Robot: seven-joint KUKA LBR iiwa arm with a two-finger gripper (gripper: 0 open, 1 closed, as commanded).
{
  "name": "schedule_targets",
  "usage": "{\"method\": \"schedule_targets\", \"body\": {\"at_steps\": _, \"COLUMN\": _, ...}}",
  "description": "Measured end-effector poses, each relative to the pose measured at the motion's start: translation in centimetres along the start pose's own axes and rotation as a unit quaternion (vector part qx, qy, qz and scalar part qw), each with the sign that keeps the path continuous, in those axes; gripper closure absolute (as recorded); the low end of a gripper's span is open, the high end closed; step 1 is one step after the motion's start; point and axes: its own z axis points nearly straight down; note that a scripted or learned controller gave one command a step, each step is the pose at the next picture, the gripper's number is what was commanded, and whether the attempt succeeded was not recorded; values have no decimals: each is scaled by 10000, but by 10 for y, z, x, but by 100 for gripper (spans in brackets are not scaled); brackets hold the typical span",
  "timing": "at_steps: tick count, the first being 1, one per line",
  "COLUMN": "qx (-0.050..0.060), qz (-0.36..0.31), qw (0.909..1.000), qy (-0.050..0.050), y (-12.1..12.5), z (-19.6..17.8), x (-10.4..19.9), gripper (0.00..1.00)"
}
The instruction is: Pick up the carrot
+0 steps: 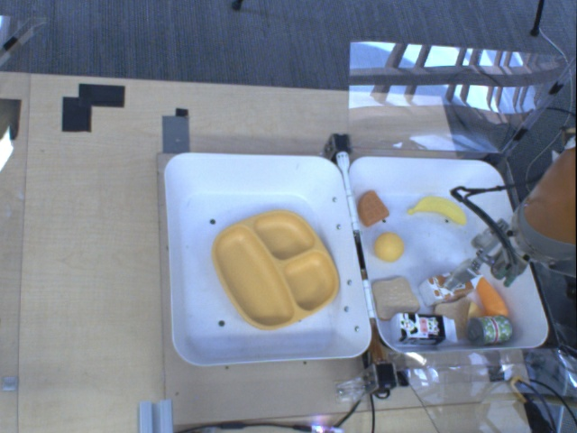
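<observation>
Two white bins are seen side by side on the tabletop (90, 242). The left bin (194, 242) carries a yellow divided plate (275, 267), tilted across its middle. The right bin (505, 179) holds the clutter: a reddish-brown piece (371, 208) near its left wall, a banana (437, 208) to the right of that, and a yellow ball (389, 246) below and between them. A slice of bread (394, 296) lies against the left wall lower down, with a black-and-white carton (421, 328) just below it at the front edge. The carrot (492, 298) is found in the bin's lower right part, lying just above a green can (489, 330) and beside a red-and-white packet (444, 288). The arm is seen entering from the right, and the claw (482, 264) is placed just above and left of the carrot, over the packet. Whether the claw is open or closed cannot be told.
</observation>
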Motion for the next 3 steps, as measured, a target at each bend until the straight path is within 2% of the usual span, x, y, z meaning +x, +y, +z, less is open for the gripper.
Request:
{"method": "schedule_targets", "body": {"at_steps": 1, "qx": 16, "qz": -1018, "qw": 9947, "qy": 173, "y": 9, "z": 2, "x": -14, "gripper": 0}}
{"method": "schedule_targets", "body": {"at_steps": 2, "qx": 8, "qz": -1023, "qw": 9946, "qy": 192, "y": 13, "z": -12, "x": -16, "gripper": 100}}
{"method": "schedule_targets", "body": {"at_steps": 3, "qx": -27, "qz": -997, "qw": 9949, "qy": 134, "y": 17, "z": -24, "x": -19, "gripper": 100}}
